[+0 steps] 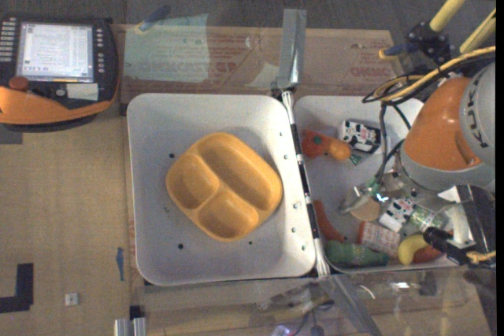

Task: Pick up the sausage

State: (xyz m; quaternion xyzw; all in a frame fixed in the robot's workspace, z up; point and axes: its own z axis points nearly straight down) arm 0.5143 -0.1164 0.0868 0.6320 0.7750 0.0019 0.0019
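Note:
The sausage (327, 223) is a slim reddish-brown piece lying along the left wall of the right bin (311, 169), just above a green cucumber (354, 253). My gripper (364, 199) hangs low over the middle of the right bin, a little up and to the right of the sausage and apart from it. A tan round piece (367, 210) lies right under the gripper's tip. The grey and orange arm (445, 134) covers the right part of this bin.
The left bin (150, 169) holds a yellow divided plate (224, 185). In the right bin lie a carrot (327, 145), a black-and-white toy (360, 134), a yellow banana (409, 249) and several small packets. A teach pendant (51, 67) sits at the far left.

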